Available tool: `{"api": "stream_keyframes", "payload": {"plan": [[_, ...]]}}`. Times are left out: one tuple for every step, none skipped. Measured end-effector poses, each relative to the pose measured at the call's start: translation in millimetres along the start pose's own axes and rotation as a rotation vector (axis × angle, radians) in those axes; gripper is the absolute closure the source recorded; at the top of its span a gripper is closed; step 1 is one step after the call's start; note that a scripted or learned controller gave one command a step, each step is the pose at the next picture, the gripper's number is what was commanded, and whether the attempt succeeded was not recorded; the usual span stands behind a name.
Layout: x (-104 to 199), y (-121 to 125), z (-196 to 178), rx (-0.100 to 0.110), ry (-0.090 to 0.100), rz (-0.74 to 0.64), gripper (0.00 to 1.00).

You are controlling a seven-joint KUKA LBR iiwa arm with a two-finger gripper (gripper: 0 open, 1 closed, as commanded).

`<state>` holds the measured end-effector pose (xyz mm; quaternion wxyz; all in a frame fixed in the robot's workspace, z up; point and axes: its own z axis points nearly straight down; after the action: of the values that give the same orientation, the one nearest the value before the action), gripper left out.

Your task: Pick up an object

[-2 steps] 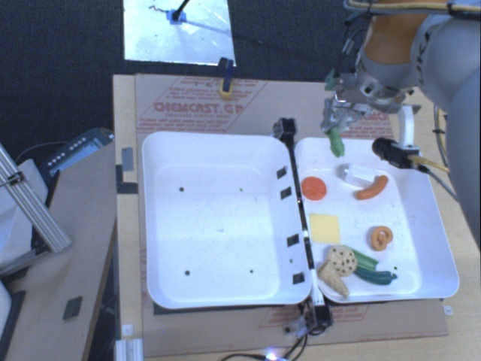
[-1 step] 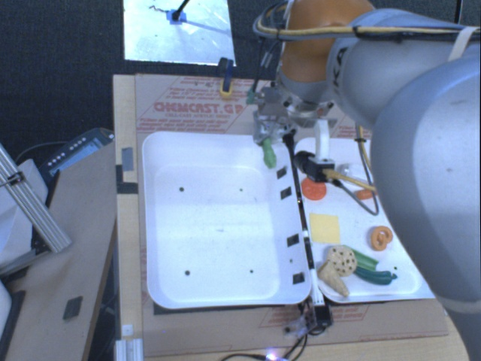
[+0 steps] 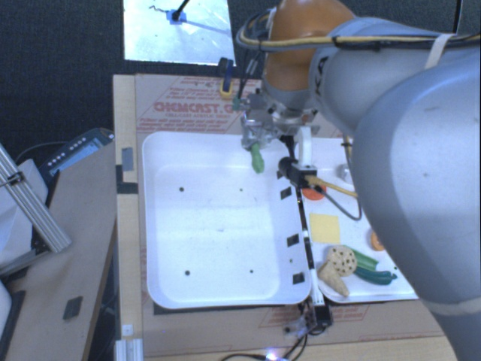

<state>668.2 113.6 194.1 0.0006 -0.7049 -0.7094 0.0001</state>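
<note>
Over the far edge of the left bin (image 3: 161, 201), near the divider between the 2 bins, the gripper (image 3: 255, 143) is seen hanging from the grey arm (image 3: 406, 126), whose orange band (image 3: 304, 36) sits just above the wrist. A small green object (image 3: 258, 159) is seen hanging just below the gripper's metal parts, tilted a little from upright and raised above the bin floor; it appears to be pinched at its top end between the fingers, which are drawn close around it. The left bin's white floor is marked by a few small dark dots. In the right bin (image 3: 398, 292), much of which is covered by the arm, several things are laid: a yellow square (image 3: 325, 228) near the divider, a round cookie with dark chips (image 3: 341, 259) just in front of it, a pale tan piece (image 3: 334, 280) touching the cookie's near side, and 2 green vegetable shapes (image 3: 372, 269) just beside the cookie. An orange-red item (image 3: 312, 194) is seen close to the divider beyond the yellow square, and another small orange piece (image 3: 375, 240) is half hidden at the arm's edge. A row of black clips (image 3: 294, 241) is set along the divider. Both bins are borne on a cardboard sheet (image 3: 188, 104) printed with red lettering.
</note>
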Motion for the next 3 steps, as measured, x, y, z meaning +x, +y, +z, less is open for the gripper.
{"api": "stream_keyframes", "payload": {"plan": [[57,1,-35,-0.005,0.002,-0.002,1.00],[74,1,-15,-0.001,0.000,0.001,1.00],[112,1,5,-0.002,0.000,0.000,1.00]]}}
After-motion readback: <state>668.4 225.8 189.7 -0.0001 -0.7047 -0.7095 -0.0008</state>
